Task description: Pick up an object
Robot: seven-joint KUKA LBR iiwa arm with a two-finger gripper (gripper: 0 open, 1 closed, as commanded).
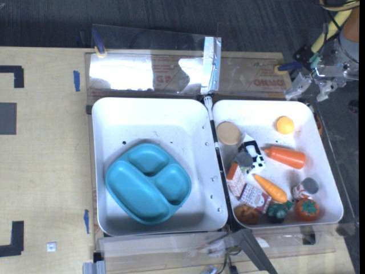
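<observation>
Tool [315, 85]: hanging just past the far right corner of the right bin [328, 153], outside its rim; whether its fingers are parted or closed, I cannot tell; nothing is showing between them.
Arm [345, 27]: reaching in beyond the right bin's far right corner.
Yellow ball [284, 124]: lying in the right bin, near its far right corner, closest of the objects to the tool.
Tan cup [228, 133]: sitting in the right bin against its left wall.
Large orange carrot [284, 156]: lying across the middle of the right bin.
Small carrot [270, 188]: lying at a slant nearer the right bin's front.
Tomato [307, 209]: sitting at the right bin's front right corner.
Red-and-white packet [249, 192]: lying left of the small carrot in the right bin.
Left bin [114, 119]: sitting just beside the right bin, touching its left wall.
Blue divided plate [148, 182]: lying in the left bin.
Counter [45, 153]: carrying both bins.
</observation>
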